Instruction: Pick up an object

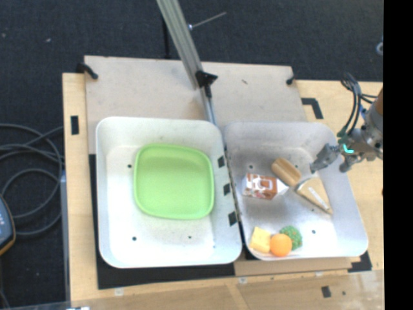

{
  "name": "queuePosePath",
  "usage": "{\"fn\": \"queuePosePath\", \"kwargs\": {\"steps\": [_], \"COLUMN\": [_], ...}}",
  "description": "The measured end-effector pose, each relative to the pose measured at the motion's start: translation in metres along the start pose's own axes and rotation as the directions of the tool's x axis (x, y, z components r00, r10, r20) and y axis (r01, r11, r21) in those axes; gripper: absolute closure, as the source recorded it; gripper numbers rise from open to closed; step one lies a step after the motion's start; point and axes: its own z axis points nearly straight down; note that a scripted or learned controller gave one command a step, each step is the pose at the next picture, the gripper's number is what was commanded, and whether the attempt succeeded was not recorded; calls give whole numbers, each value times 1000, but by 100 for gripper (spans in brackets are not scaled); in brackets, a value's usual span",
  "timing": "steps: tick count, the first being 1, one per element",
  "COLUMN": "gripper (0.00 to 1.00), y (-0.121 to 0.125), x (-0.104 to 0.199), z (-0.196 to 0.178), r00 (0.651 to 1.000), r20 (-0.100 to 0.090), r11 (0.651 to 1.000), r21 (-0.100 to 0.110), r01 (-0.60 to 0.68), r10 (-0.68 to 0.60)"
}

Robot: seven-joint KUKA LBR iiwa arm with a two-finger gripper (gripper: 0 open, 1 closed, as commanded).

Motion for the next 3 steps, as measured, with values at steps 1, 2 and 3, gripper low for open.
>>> {"fn": "queuePosePath", "kwargs": {"steps": [1, 2, 3], "gripper": [0, 0, 0], "y": [0, -3, -5], "x": [0, 0, 2], "z": [0, 42, 105], "r00": [1000, 1000, 1000], "r20": [0, 0, -1], "r11": [1000, 1000, 1000], "r21": [0, 4, 5], "r01": [0, 0, 0], "r10": [0, 0, 0]}}
